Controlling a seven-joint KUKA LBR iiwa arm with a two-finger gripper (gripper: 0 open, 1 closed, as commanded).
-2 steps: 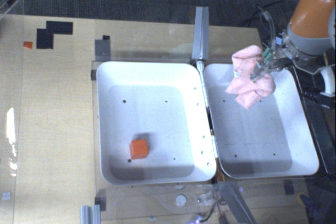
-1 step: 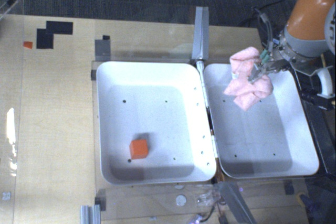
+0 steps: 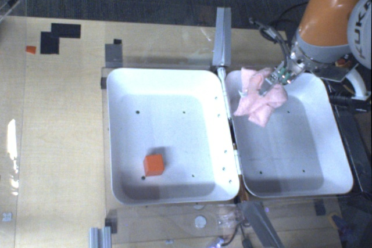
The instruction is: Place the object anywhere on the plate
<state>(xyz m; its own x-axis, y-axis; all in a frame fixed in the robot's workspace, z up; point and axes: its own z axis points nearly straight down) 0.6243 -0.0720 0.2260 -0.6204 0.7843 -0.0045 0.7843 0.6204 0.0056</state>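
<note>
A crumpled pink cloth (image 3: 257, 103) sits in the far left part of the right bin (image 3: 302, 165), reaching the wall between the two bins. My gripper (image 3: 271, 84) comes in from the upper right. Its tips are sunk into the cloth's upper right folds and shut on them. The cloth is bunched up around the tips and looks partly lifted. A small orange cube (image 3: 154, 165) lies on the floor of the left bin (image 3: 174, 96), near its front left corner and far from the gripper.
The grey arm with its orange band (image 3: 328, 9) hangs over the right bin's far right corner, with cables trailing beside it. A grey post (image 3: 221, 38) stands behind the seam between the bins. Black markers (image 3: 57, 36) lie on the bench at far left.
</note>
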